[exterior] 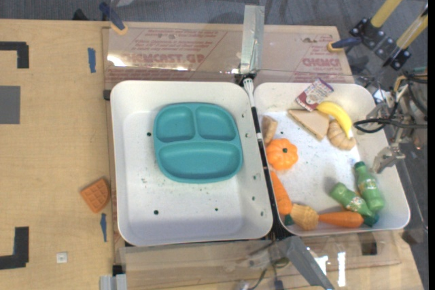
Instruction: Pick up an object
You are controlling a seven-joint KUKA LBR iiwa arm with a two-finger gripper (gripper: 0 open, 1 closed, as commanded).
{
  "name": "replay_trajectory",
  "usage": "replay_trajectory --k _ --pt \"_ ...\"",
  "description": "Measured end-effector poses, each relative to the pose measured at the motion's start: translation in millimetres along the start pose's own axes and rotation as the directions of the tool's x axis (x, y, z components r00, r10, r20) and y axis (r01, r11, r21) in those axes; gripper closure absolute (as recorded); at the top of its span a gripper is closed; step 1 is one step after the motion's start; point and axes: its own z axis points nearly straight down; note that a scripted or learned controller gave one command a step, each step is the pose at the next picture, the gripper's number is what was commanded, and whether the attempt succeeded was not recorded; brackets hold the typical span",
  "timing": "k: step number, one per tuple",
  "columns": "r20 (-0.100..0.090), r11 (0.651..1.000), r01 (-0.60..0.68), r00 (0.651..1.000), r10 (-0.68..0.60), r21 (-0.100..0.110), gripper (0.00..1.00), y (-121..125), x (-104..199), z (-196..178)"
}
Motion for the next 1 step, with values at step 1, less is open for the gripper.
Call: replay_trajectory --k 1 --pt "0.006 0.995 0.104 0.995 -0.104 0.001 0.0 -4.9 -80.7 110.8"
